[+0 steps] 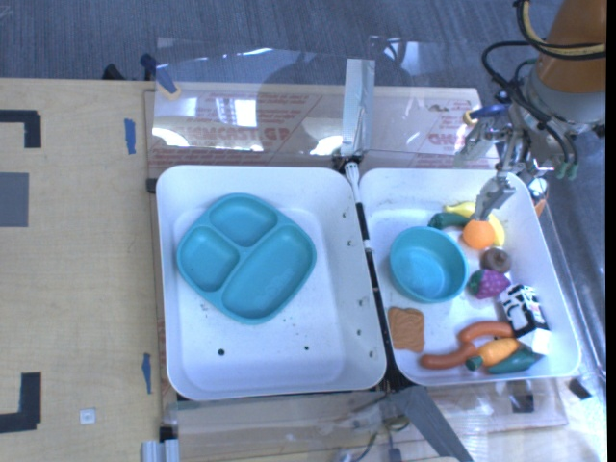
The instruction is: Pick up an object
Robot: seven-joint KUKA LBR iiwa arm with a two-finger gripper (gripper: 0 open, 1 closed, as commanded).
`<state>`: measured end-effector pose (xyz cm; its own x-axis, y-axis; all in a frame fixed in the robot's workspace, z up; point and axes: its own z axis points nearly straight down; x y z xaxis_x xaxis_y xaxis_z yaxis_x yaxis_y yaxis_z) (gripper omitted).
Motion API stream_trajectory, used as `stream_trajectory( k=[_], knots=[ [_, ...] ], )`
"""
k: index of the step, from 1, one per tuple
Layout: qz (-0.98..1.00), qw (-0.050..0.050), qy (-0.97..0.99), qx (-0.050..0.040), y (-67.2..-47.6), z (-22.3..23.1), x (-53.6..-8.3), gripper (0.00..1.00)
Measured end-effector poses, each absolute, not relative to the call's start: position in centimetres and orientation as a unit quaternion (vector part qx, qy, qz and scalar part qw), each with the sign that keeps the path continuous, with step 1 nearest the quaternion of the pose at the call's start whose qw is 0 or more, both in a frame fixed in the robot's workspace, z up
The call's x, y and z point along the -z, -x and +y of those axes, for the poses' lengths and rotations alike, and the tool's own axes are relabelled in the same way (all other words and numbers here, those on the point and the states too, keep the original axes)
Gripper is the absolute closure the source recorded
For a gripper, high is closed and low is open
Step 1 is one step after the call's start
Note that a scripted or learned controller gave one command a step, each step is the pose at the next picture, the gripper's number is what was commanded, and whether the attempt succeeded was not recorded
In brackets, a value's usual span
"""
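Camera view, seen from above at a slant: two shallow white bins side by side at centre frame, left bin (183, 354) and right bin (563, 325), divided by a dark seam. In the left bin, a blue divided plate (247, 256) with three compartments, lying flat in the upper half; a few dark specks on the bare floor below it. In the right bin, a blue bowl (427, 264) upright at the left side; just right of it, toward the upper right of the bin, an orange ball-like fruit (478, 234), touching a yellow banana-like piece (460, 208) and a dark green piece (447, 220). Below the orange fruit, a small brown round item (497, 258) and a purple grape cluster (490, 282), near each other. Further down, a black-and-white block (525, 308), then a tight group at lower right: an orange sausage-like piece (484, 331), a red-orange sausage (443, 361), and an orange carrot with green end (502, 354). At lower left of the right bin, a tan waffle-like square (407, 328), lying flat. Gripper (497, 196) at upper right of the frame, hanging over the upper right corner of the right bin, just above the orange fruit; finger state: cannot tell, nothing seen clamped. Grey arm with orange band (577, 17) at the far upper right corner.
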<state>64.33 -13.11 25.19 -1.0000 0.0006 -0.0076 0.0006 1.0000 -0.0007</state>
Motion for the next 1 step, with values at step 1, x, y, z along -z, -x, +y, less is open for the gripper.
stream_trajectory(
  k=[1],
  knots=[
    [0.999,-0.002,-0.035,-0.0011,-64.73,-15.53,-13.82,0.0]
  ],
)
